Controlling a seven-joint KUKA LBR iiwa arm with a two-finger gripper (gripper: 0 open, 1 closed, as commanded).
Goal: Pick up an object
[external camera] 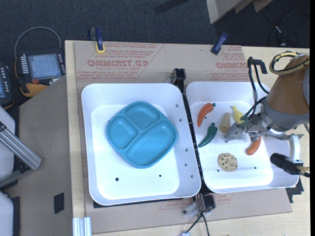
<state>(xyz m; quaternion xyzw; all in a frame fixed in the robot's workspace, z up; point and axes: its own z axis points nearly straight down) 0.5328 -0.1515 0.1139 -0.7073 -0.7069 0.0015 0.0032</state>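
- Hanging low over the right bin (216,181), the end effector (239,131) reaches in from three o'clock, with the grey arm (288,100) and its orange band behind it.
- From where I stand I cannot tell whether it grips anything; the metal tip is too small and cluttered to read.
- Several small objects crowd around it: a tan piece (225,122) at nine o'clock of the tip, a yellow piece (237,113) at about eleven, an orange carrot-like piece (253,146) at about four.
- I'd judge the tan piece the nearest target, just beside the tip, its long axis running roughly twelve to six.
- Farther off lie a green pepper (208,134), a red-orange pepper (205,113) and a cookie (227,162).
- On the worktop, the left bin (98,176) carries a blue divided plate (141,133).
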